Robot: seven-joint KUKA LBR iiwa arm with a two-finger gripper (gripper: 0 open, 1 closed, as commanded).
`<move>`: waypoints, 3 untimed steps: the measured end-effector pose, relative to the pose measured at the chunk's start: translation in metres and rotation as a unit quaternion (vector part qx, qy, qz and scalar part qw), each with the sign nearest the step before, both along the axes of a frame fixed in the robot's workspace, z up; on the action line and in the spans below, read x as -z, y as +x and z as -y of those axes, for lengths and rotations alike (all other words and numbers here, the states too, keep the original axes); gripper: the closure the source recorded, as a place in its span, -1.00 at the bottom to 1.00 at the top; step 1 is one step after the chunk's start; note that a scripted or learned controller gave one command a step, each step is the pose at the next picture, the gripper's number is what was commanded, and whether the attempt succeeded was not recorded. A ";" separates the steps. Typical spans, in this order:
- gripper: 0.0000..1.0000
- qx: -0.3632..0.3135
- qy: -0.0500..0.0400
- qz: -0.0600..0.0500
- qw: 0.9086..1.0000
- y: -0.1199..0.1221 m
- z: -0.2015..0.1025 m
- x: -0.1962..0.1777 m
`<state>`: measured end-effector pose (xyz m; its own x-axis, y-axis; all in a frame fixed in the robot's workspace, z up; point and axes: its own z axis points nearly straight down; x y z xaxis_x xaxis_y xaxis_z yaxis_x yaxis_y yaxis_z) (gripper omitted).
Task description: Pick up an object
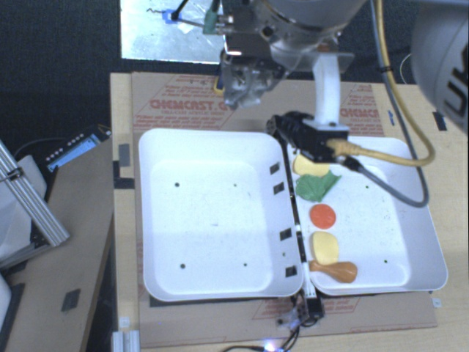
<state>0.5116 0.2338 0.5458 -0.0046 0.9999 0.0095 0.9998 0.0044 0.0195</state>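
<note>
Cannot tell how wide the pincer (245, 86) gapes beyond the bins, nothing visibly in it, so open fully, centre over the red round piece (323, 215) in the right bin (399, 218), between green leaf (316, 187) and yellow lump (325, 246), and descend straight.

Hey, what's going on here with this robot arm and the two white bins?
The KUKA arm is meant to pick up an object. Its gripper hangs just behind the left bin's far edge, with nothing visibly held. Toy food lies in a row along the left side of the right bin: a yellow piece, a green leafy piece, a red ball, a yellow lump and a brown drumstick.
</note>
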 end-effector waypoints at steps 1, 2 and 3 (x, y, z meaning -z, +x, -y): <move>1.00 0.002 -0.007 -0.014 1.000 0.025 0.000 0.128; 1.00 0.003 -0.002 -0.004 1.000 -0.027 0.047 0.004; 1.00 -0.001 -0.006 -0.014 1.000 -0.010 -0.003 0.125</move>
